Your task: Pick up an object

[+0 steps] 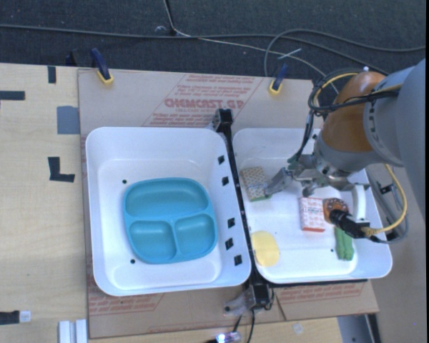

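In the right bin (286, 145) my gripper (294, 186) hangs low over the bin floor. It is open, and the bare white floor shows between its spread fingers. One finger (275, 184) reaches towards a speckled tan pad (254, 183) by the bin's left wall. A red and white box (312, 214) lies just below and right of the gripper. A small brown object (334, 207) and a green stick-shaped object (343, 245) are to the box's right. A yellow rounded object (266, 249) rests at the bin's front left.
The left bin (100, 191) holds a blue divided plate (170, 219). A black divider (232, 191) runs between the bins. The arm's orange band (350, 123) and looping cables (393, 213) hang over the right bin's right side.
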Action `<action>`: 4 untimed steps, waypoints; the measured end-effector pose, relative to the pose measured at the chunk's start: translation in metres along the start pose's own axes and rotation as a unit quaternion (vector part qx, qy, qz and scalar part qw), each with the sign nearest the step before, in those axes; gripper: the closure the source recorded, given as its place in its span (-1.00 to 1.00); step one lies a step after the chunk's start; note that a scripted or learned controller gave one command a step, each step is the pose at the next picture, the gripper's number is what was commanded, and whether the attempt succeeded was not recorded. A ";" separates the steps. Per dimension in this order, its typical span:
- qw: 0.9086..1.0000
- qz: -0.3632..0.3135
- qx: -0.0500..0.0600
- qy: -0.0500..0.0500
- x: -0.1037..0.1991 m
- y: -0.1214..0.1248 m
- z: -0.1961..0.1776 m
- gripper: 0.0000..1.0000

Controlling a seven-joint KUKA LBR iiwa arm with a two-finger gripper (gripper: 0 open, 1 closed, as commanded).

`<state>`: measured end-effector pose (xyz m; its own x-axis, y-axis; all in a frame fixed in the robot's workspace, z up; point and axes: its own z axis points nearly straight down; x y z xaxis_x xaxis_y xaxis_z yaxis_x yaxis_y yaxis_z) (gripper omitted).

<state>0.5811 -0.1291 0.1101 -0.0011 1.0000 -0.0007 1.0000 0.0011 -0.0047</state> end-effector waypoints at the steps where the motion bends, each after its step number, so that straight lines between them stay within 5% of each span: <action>1: 1.000 -0.001 -0.001 0.000 0.001 0.001 -0.012 1.00; 4: 1.000 0.000 -0.004 0.000 0.018 0.004 -0.177 1.00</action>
<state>0.5864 -0.1111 0.2875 -0.0020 1.0000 -0.0010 1.0000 0.0020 0.0035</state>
